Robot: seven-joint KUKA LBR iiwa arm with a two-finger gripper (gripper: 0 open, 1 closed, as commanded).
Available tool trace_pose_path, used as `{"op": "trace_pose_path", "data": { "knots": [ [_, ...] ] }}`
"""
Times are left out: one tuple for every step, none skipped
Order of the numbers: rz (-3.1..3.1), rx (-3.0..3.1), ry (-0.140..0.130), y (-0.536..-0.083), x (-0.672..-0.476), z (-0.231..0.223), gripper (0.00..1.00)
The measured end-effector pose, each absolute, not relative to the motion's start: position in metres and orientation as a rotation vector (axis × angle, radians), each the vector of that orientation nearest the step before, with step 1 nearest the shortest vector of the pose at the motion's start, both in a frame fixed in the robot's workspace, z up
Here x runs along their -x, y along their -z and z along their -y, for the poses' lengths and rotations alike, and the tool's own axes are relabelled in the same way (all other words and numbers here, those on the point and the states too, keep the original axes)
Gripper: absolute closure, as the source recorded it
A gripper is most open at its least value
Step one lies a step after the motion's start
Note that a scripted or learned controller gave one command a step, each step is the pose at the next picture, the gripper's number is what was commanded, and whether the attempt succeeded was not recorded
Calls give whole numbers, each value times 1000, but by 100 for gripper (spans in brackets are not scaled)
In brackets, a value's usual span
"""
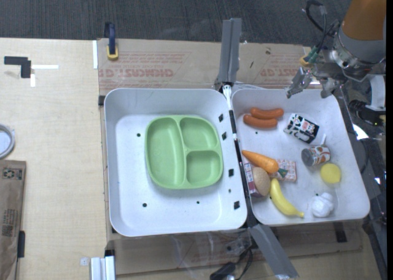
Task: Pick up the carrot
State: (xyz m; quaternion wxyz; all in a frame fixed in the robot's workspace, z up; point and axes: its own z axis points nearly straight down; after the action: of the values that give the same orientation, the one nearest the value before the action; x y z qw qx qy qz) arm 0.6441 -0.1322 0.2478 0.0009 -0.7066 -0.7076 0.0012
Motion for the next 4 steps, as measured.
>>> {"op": "trace_pose_path", "data": {
  "knots": [
    [2195,2242,-6,-190,-557,83,0],
    [2559,1821,-1,-91,-559,107,0],
    [2565,1810,-1,-91,-477,106,0],
    [2562,1817,0,-100,-478,107,100]
  ]
}}
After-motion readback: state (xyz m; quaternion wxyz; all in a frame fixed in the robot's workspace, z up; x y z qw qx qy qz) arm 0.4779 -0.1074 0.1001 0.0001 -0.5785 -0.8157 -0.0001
